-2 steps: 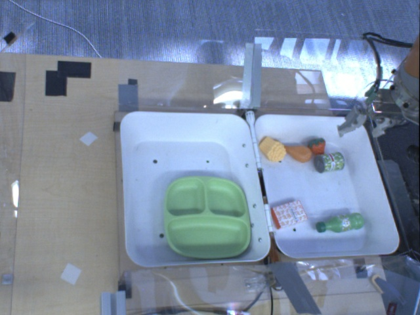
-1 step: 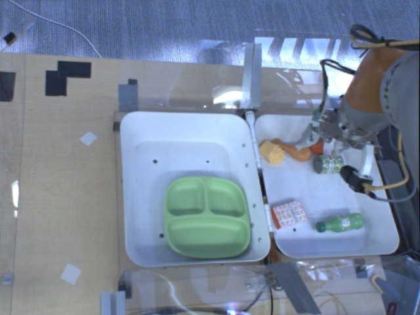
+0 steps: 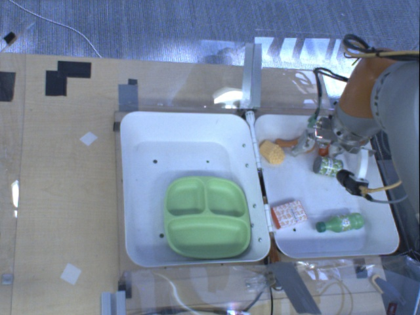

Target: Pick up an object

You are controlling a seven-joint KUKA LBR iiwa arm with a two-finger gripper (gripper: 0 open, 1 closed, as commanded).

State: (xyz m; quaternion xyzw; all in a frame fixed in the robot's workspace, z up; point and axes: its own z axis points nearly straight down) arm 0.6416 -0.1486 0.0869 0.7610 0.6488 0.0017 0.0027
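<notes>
Gripper [image 3: 319, 144] low at the right bin's [image 3: 387, 241] far edge; finger state indeterminate. Green bottle [image 3: 340, 224] near front edge: light, rigid, slippery; grasp mid-body.

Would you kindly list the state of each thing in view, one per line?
green divided plate: right side up, flat in the left bin
green bottle: on its side in the right bin
patterned packet: lying flat
yellow sponge-like lump: resting loose by the divider
gripper: low over the right bin
</notes>
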